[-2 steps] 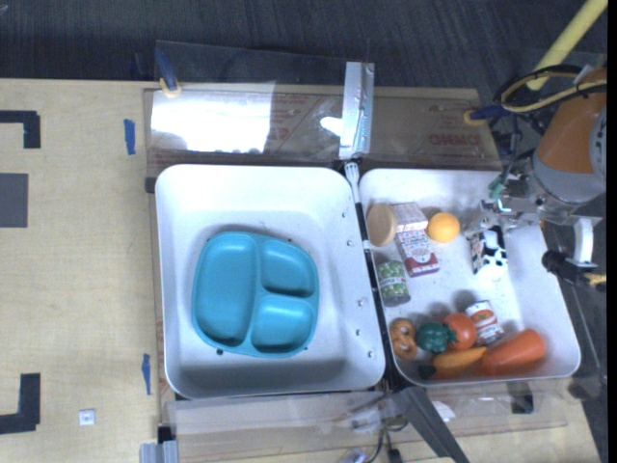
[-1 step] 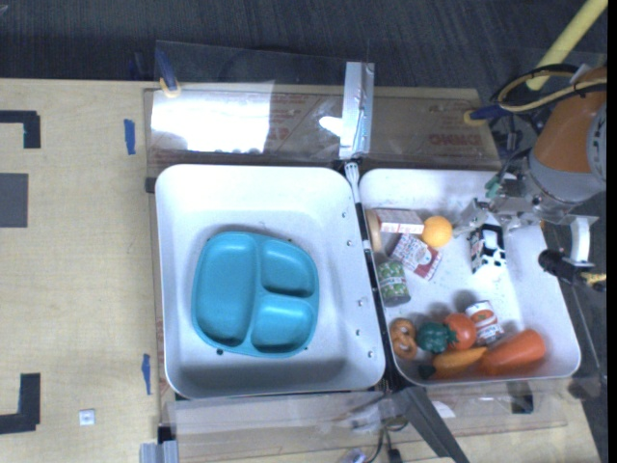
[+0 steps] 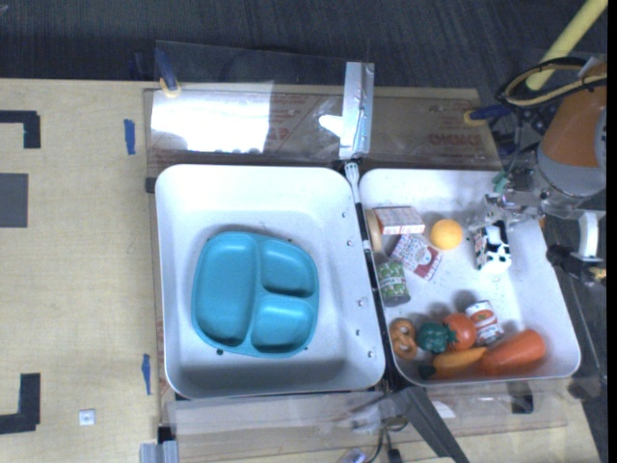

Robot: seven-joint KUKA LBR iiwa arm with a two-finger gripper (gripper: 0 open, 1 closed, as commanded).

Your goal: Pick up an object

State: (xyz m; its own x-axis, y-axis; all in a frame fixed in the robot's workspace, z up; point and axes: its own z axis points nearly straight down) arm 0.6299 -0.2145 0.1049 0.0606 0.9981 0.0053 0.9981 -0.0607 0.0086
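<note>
Objects to pick sit in the right bin [image 3: 540, 287]; we count roughly ten: one orange ball [image 3: 445, 233], one cow figure [image 3: 495, 250], one carrot [image 3: 514, 351], one banana [image 3: 461, 360], one tomato [image 3: 460, 330], one small can [image 3: 484, 320], one green vegetable [image 3: 433, 337], one pretzel-like piece [image 3: 402, 335], and three small packets [image 3: 400, 222]. The left bin [image 3: 183, 210] holds one blue three-compartment plate [image 3: 255, 292]. The gripper [image 3: 509, 201] hangs at the right bin's upper right, just above the cow figure; we cannot tell its finger opening or any hold.
</note>
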